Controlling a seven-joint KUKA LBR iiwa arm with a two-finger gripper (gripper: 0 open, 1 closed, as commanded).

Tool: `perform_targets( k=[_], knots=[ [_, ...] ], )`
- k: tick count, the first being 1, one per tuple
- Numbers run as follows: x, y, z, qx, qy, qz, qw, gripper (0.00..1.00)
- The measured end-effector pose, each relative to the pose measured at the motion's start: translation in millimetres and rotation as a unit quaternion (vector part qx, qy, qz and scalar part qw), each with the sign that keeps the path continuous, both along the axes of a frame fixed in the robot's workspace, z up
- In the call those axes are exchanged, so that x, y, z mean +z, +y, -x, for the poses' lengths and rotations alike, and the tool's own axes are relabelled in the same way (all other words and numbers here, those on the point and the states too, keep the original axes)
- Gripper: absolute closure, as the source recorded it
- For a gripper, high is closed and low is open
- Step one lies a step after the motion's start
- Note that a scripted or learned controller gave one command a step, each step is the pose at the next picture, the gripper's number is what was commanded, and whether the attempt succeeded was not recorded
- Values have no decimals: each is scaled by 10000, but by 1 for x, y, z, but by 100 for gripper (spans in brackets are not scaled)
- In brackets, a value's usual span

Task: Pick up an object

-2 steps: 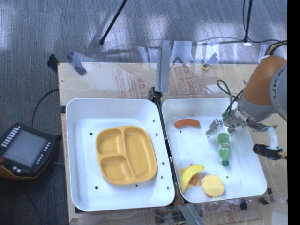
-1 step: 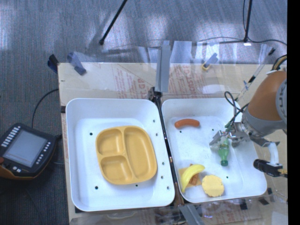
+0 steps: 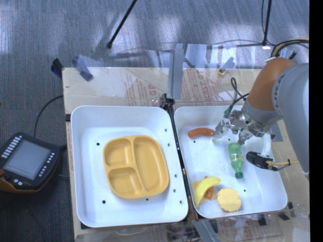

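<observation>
Currently the approach step is judged in hand: the gripper [image 3: 233,133] is held low in the right bin [image 3: 262,193], fingers spread, nothing between them. A green bottle [image 3: 235,159] lies just below, a sausage [image 3: 201,132] beside. Descent and closing are called for.

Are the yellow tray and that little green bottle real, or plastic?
Tray: looks like moulded plastic, one even matte yellow, with rounded compartments. Bottle: probably a plastic toy; glossy, see-through green with a darker cap. Too small to be sure.
</observation>
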State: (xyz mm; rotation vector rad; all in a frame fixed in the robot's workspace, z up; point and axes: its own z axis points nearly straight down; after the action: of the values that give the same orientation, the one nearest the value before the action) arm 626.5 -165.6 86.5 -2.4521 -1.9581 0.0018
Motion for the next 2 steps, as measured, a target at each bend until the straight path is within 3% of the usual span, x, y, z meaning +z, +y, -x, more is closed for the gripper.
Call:
perform_targets(
  k=[1, 2],
  knots=[
    [0, -27, 68, -221, 14, 6, 9998, 0],
    [9, -26, 68, -217, 25, -10, 9998, 100]
  ],
)
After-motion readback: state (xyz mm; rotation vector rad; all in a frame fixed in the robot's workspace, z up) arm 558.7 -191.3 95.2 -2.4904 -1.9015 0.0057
